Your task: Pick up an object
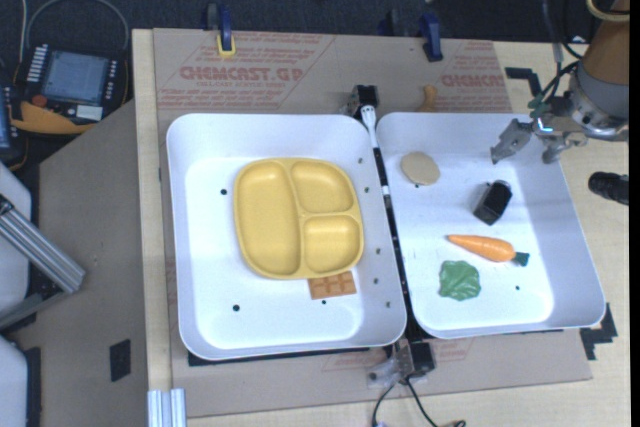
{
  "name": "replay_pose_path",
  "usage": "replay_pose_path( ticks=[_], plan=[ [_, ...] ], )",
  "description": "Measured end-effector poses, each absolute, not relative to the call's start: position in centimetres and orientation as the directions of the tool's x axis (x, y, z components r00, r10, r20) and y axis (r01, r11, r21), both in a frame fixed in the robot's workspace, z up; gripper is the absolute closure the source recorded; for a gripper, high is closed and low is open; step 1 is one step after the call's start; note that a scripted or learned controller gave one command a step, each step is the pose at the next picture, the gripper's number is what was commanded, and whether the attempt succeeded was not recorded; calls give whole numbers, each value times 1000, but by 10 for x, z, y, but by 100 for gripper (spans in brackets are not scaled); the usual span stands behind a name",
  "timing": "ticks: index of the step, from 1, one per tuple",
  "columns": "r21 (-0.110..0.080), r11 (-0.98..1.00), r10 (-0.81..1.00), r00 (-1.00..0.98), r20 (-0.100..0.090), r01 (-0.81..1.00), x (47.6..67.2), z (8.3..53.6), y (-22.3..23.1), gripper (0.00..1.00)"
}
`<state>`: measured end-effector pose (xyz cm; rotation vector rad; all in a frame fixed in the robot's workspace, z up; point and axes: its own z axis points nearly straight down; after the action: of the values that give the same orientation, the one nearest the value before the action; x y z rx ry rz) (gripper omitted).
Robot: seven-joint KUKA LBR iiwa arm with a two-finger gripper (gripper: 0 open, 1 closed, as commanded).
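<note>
Hovering over the right bin (pixel 570 215), pincer (pixel 528 143) spread wide, holding nothing

- The brown board (pixel 300 65) under the bins carries red print behind the left bin, reading roughly "CHEMCAST GP"; the last letters are unclear.
- Smaller red lines above and below that word are too small to read.
- The same red print shows again behind the right bin, cut off, ending in "CAST".
- The handheld screen (pixel 75 75) at far left shows nothing legible.
</note>
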<state>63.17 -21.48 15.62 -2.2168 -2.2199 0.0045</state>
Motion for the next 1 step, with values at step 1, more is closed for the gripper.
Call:
replay_pose_path(
  ticks=[1],
  plan=[
    [-6,2,1000,-2,2,1000,629,94,-209,0]
  ],
)
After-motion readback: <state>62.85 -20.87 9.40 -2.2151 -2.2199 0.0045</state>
